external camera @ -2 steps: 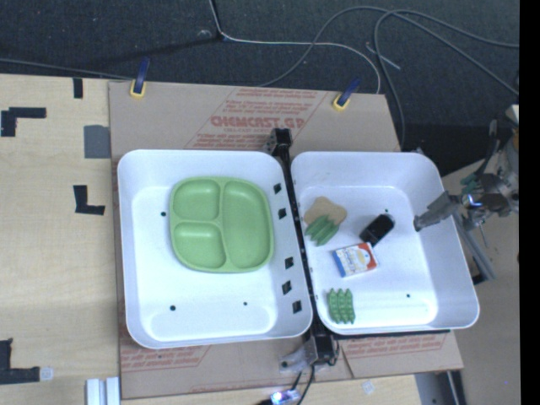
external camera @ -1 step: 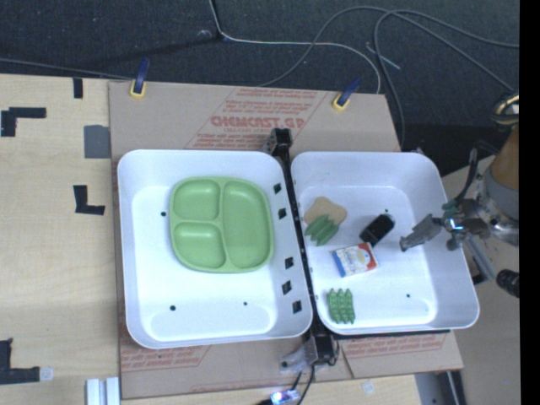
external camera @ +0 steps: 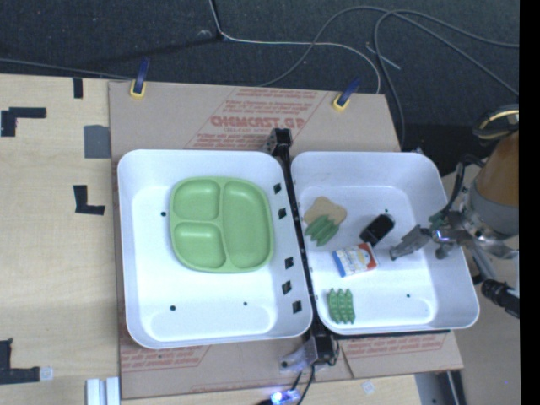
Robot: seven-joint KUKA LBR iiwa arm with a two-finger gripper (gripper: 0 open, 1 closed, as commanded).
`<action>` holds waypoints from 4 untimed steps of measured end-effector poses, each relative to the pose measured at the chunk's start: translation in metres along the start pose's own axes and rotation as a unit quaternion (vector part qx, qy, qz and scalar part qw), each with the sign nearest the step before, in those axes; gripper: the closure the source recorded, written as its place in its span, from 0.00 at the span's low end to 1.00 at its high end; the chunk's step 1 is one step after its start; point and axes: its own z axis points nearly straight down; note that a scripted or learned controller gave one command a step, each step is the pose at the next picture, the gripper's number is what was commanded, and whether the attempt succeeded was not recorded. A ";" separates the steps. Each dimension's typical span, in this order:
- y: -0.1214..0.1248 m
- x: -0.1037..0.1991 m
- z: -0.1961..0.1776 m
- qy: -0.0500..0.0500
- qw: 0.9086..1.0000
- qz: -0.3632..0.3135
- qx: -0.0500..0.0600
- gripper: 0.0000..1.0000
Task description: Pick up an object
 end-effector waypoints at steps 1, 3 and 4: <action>0.004 -0.009 0.055 0.000 1.000 0.000 -0.001 0.00; -0.002 -0.004 -0.016 0.000 1.000 0.000 -0.003 1.00; -0.001 -0.004 -0.067 -0.001 1.000 0.000 -0.004 1.00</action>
